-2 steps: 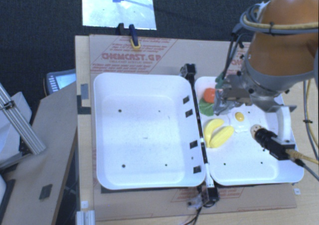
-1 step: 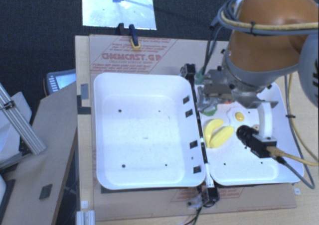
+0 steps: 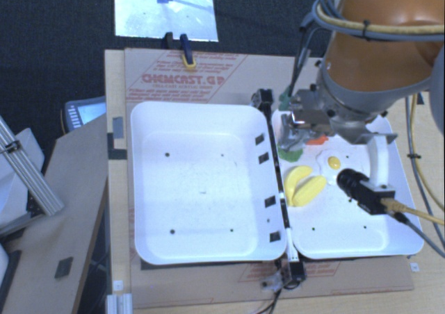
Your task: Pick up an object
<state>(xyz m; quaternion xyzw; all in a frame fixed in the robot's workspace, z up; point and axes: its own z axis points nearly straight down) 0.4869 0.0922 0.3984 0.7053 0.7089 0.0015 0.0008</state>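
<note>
Watching from beside the worktop [image 3: 118,167], I'd say the step in hand is the descent onto something in the right bin [image 3: 348,236], and doing it well means coming down straight over one item so it does not get nudged against the divider between the bins.

From the overhead camera view, the end effector [image 3: 297,132] is low over the far left corner of the right bin, close to the divider, with the orange band of the arm [image 3: 389,21] bulking above it. A green object [image 3: 290,144] lies right under it, and an orange-red piece [image 3: 316,141] pokes out just beside that. Whether the end effector is spread, clenched or touching the green object, I cannot tell; the wrist hides the tips, and nothing is plainly caught in it.

Nearer the front edge, still by the divider, lies a yellow banana-like object [image 3: 304,186], with a small white piece with a yellow centre [image 3: 332,163] just beyond it. A black cylindrical fitting [image 3: 361,191] hangs over the bin's middle. My guess is the green object is the target, since it is nearest. The left bin [image 3: 201,180] sits alongside.
</note>
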